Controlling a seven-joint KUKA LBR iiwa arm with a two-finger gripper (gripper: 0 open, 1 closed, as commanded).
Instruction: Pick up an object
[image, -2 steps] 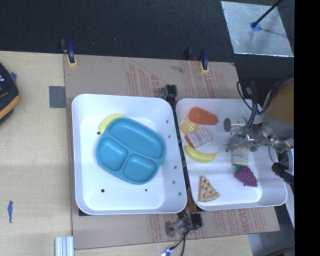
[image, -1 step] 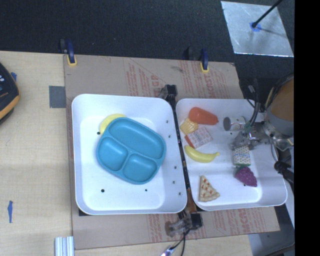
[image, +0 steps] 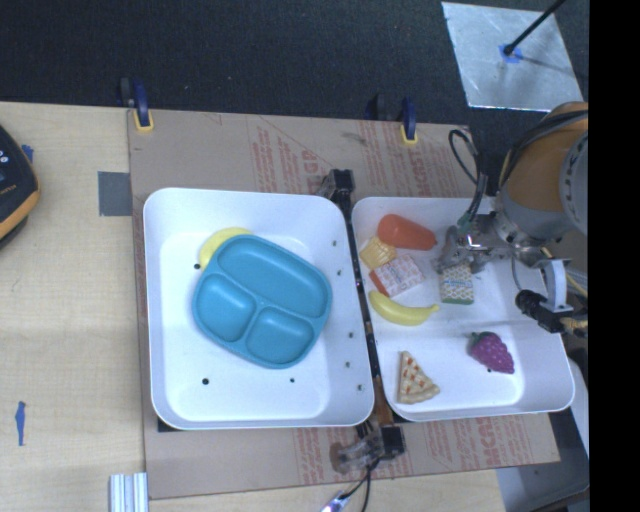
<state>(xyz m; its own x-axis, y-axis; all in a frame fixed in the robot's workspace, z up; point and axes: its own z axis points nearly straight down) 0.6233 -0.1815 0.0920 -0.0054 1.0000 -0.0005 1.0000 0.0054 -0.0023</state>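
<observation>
My gripper (image: 466, 252) hangs over the upper middle of the right bin (image: 540, 395), reaching in from the right. Directly below its tip lies a small greenish-white box (image: 457, 288); contact with it is unclear. To the left of the box are an orange-red toy vegetable (image: 405, 232), a yellow block (image: 376, 251), a pink-and-white packet (image: 401, 273) and a banana (image: 402, 312). A pizza slice (image: 415, 378) and purple grapes (image: 491, 351) lie toward the bin's front.
The left bin (image: 170, 390) holds a blue divided plate (image: 262, 300) lying on top of a yellow item (image: 221, 242). Clamps hold the bins where they meet at the back and front. A yellow-black device (image: 12, 190) sits at the far left.
</observation>
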